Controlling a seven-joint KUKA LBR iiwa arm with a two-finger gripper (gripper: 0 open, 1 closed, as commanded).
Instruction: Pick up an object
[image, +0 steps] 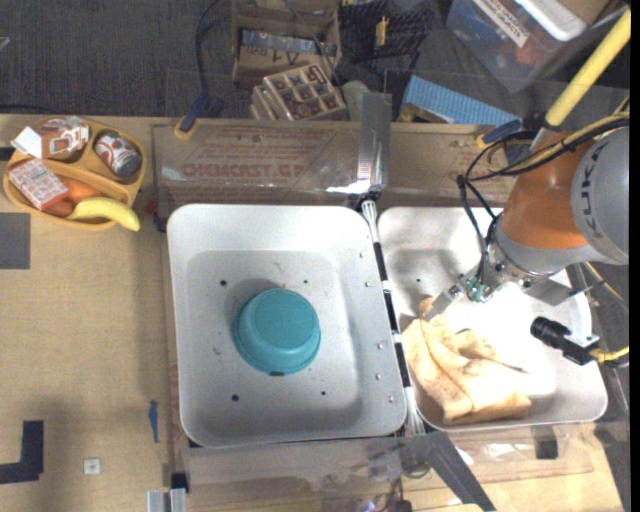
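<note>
A tan, crumpled cloth (465, 368) lies in the right bin (430, 235), spread from its left wall to its front edge. A teal bowl (278, 330) sits upside down in the middle of the left bin (200, 250). My gripper (466, 292) hangs low in the right bin, just above the cloth's upper left end. The grey arm with its orange band (545, 210) comes in from the right above it. Nothing shows clearly in the gripper.
Left of the bins, a yellow tray (70, 175) on the bench holds a banana, cans and boxes. A cardboard sheet (260, 165) lies behind the left bin. Boxes and cables crowd the floor at the back.
</note>
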